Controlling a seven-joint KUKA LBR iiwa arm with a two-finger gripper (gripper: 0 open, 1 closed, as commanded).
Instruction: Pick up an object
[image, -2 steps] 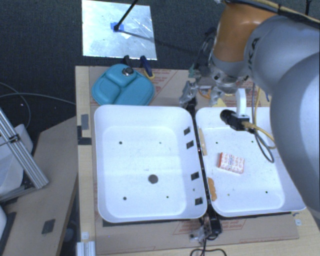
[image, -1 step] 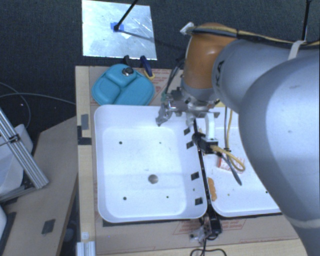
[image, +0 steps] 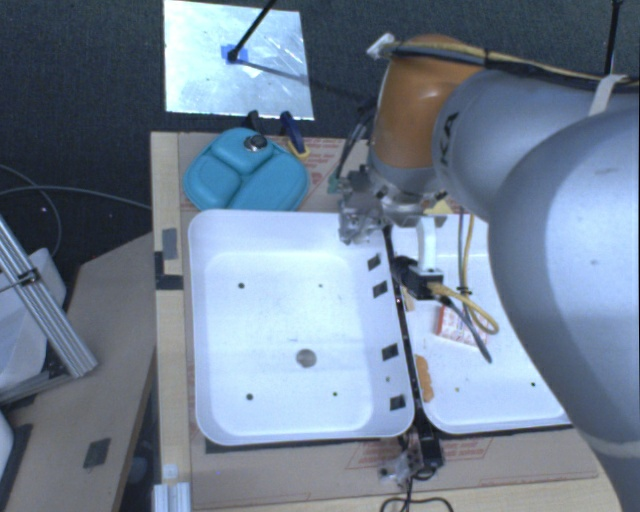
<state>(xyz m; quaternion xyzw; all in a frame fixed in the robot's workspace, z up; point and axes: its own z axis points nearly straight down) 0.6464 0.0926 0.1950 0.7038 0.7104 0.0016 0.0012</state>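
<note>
Progress: nothing lifted yet; the whole pick apparently still ahead.
Fingers (image: 352, 228): hanging over the top edge of the divide between the bins; released or clenched, cannot tell.
Bins: two; left bin (image: 215, 300) below-left of the fingers, right bin (image: 520, 395) below-right.
Disc (image: 306, 358): one, small and grey, in the left bin, well below the fingers.
Packet (image: 452, 325): one, red and white, in the right bin, right of and below the fingers.
Teal tray (image: 245, 172): one, on the counter (image: 120, 300), up-left of the fingers.

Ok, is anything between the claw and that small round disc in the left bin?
Nothing visible is in the way. The claw hangs over the left bin's far right corner, and the disc lies alone on the floor nearer the camera.
</note>
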